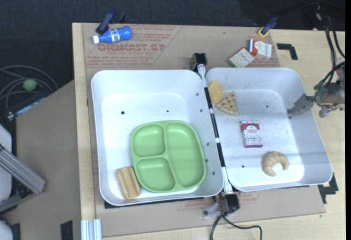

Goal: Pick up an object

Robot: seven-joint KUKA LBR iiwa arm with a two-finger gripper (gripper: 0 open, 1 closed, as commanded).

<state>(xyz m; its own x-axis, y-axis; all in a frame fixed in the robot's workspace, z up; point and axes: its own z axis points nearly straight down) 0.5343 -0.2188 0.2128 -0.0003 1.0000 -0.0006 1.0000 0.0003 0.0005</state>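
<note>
You see the tan bread piece (128,182) at 7 o'clock of the left bin (104,99), touching the green divided plate (166,155). In the right bin (296,85), the croissant (275,162) lies at 5 o'clock, the red carton (251,134) in the middle, the pizza slice (227,103) at 10 o'clock. The gripper (305,104) is at the 3 o'clock rim, holding nothing; how wide it stands, you cannot tell.
</note>
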